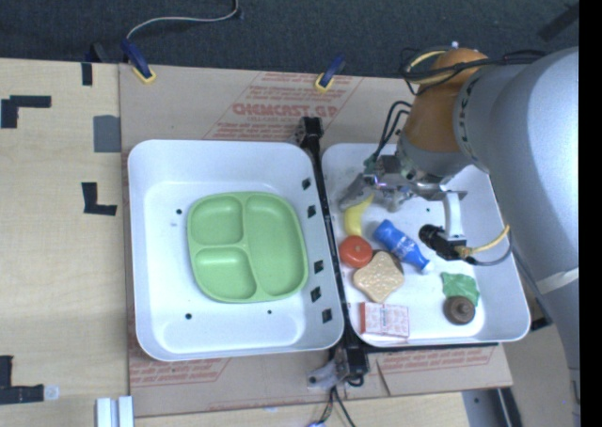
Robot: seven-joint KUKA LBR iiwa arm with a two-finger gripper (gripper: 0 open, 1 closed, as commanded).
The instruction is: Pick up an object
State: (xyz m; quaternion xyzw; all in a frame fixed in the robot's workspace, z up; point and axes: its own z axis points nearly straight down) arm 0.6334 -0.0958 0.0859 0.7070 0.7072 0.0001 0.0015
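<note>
My gripper [369, 190] is down in the right bin [499, 322], at its far left part. Just in front of it lies a yellow piece [353, 219], very close to the gripper's tip. Nearer the front lie a red round piece [356, 249], a blue bottle [402, 245], a tan toast-like piece [379, 276] and a pink and white packet [384, 320]. A green piece [460, 283] and a brown ring [459, 309] lie at the bin's front right. Nothing is seen held by the gripper.
The left bin [150, 228] holds a green divided plate [247, 246]. A black divider with clips [320, 228] runs between the bins. The grey arm [527, 162] with its orange band [435, 119] covers the right bin's far right side. A black cable fitting [442, 242] hangs by the blue bottle.
</note>
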